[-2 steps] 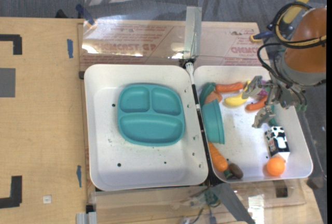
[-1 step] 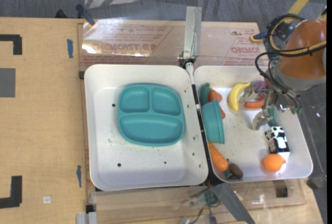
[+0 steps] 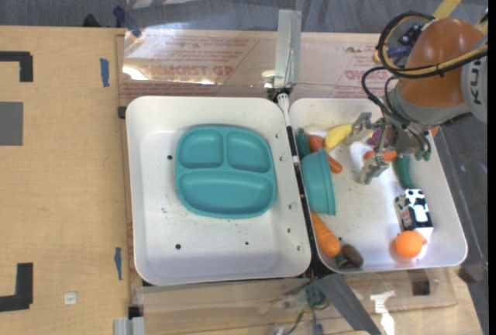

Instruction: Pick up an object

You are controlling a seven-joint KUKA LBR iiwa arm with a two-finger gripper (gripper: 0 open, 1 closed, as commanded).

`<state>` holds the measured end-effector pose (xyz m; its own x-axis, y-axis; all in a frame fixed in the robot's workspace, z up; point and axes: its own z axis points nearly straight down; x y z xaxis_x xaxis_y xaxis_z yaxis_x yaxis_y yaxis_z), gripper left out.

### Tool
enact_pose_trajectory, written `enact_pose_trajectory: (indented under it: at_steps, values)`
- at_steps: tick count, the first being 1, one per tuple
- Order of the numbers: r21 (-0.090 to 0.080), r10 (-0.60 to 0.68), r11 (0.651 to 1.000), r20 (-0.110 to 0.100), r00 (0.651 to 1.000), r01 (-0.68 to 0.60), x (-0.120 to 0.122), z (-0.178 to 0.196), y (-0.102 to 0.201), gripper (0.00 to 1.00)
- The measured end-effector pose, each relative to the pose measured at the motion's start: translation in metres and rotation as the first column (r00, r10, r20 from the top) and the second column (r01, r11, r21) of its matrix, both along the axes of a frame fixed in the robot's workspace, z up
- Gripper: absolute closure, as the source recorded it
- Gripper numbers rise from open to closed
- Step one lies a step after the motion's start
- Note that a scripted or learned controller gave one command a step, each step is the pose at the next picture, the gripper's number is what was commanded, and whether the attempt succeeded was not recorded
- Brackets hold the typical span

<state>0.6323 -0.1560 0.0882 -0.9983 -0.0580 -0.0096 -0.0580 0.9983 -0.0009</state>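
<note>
Camera view: gripper (image 3: 370, 149) low in the right bin (image 3: 453, 236), fingers spread, pinching nothing.
A banana (image 3: 338, 136) lies just left of it, with a carrot (image 3: 324, 154) and a teal bowl (image 3: 319, 182) beyond; an orange (image 3: 408, 245) and a black-and-white toy (image 3: 415, 208) sit nearer the front, well apart from it. The left bin (image 3: 147, 248) holds a teal tray (image 3: 225, 171).

The arm (image 3: 457, 70) runs off the right edge, its wrist hiding part of the right bin (image 3: 453, 194)
</note>
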Motion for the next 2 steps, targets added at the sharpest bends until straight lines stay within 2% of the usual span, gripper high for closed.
enact_pose_trajectory:
  at_steps: [1,2]
  values:
    - [-0.002,0.001,1.000,0.017,1.000,0.000,0.0046,0.0154,0.0007,1.00]
    - [-0.002,0.001,1.000,0.014,1.000,-0.001,0.0038,0.0139,0.0009,0.00]
